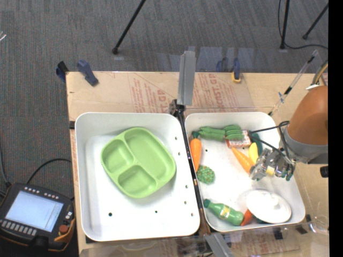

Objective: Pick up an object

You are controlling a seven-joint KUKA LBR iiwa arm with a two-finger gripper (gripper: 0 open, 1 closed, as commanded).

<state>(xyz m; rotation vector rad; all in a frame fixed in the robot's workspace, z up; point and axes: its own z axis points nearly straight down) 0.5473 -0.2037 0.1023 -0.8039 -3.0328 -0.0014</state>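
My gripper [271, 167] hangs low over the right side of the right bin [214, 194], reaching in from the right. Just left of it lie a yellow piece [253, 153] and an orange carrot [241, 159]. Along the bin's back are green pods [216, 133] and a red item [239, 141]. Another carrot [195, 151] and a green broccoli [206, 174] lie by the left wall. A green bottle [223, 211] and a white lid [268, 206] sit at the front, under and left of the gripper.
The left bin [91, 208] holds a green divided plate [138, 162]. A grey post [186, 82] stands behind the gap between the bins. A teach pendant [35, 212] sits on the floor at lower left. Tripod legs stand behind the bench.
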